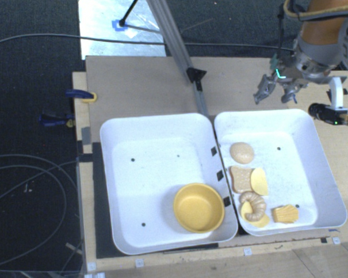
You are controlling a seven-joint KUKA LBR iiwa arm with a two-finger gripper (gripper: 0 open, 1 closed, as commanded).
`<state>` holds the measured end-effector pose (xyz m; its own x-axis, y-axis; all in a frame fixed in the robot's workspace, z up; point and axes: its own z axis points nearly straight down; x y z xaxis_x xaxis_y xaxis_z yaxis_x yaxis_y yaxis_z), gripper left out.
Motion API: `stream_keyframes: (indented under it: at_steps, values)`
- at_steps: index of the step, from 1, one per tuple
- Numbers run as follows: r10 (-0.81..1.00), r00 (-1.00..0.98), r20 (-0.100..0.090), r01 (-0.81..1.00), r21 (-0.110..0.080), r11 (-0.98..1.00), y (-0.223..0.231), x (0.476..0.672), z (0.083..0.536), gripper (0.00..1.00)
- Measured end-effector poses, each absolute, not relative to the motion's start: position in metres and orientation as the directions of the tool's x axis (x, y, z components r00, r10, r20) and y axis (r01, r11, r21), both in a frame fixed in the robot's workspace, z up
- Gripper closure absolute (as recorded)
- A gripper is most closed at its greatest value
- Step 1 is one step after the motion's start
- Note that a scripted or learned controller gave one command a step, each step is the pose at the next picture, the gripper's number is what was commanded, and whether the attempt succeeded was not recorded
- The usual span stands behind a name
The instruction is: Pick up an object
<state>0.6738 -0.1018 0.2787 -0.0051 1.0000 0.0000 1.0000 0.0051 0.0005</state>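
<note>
My gripper hangs above the far edge of the right bin, its two fingers spread apart with nothing between them. Below it, in the right bin's left half, lie several toy foods: a tan round bun, a brown bread slice, a yellow wedge, a curled croissant and a ridged yellow-orange piece. A yellow bowl sits in the left bin near its front right corner.
A grey metal pole slants down to the bench behind the seam between the bins. A blue and yellow clamp grips the bench's left edge. Cables lie on the dark floor at left.
</note>
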Motion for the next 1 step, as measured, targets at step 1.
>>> stream_keyframes:
  at_steps: [1]
  values:
    - [1.0, -0.005, 0.0, 1.0, 0.003, 0.005, -0.1017, 0.6742, 0.2797, 0.0]
